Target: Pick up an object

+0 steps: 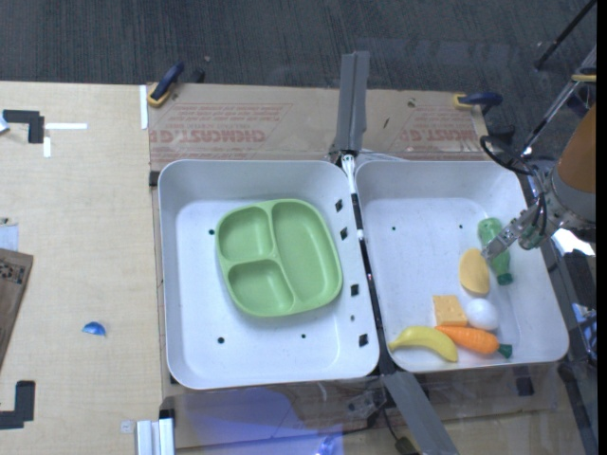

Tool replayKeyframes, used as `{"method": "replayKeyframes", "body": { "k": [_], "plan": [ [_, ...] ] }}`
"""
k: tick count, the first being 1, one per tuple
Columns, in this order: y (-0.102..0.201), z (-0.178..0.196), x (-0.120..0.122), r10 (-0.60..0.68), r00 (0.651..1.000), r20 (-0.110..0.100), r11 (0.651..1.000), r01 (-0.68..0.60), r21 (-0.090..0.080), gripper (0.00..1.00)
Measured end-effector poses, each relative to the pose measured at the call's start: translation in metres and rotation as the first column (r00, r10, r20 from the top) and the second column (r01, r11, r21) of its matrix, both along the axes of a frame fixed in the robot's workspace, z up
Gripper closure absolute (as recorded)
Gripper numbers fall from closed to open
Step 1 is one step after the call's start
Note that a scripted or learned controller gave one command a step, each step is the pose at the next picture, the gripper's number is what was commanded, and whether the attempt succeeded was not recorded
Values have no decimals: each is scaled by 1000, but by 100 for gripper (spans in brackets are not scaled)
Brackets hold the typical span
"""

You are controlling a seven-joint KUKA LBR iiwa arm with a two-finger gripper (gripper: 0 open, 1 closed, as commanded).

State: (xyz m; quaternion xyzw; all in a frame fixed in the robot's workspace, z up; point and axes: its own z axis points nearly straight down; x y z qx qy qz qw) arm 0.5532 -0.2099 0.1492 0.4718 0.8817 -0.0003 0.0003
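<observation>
The right bin (417, 226) holds a small heap of toy food at its right side. A green elongated piece (489, 229) lies near the right wall, and my gripper (505, 243) is low over its middle, reaching in from the right. Whether it touches the green piece is unclear. Just left of it lies a yellow oval piece (474, 272). Below that are a yellow-orange cube (450, 309), a white egg (481, 313), an orange carrot (469, 339) and a yellow banana (426, 342) along the front wall.
A green divided plate (279, 256) lies in the left bin (190, 349). A grey divider bar (352, 112) runs between the bins at the back. Cardboard (247, 121) lies behind them, and cables hang at the right near the arm.
</observation>
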Motion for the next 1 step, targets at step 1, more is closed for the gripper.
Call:
{"method": "replayKeyframes", "body": {
  "k": [1],
  "plan": [
    [37, 84, 34, -314, 949, 1, 949, 314, -1, 100]
  ]
}}
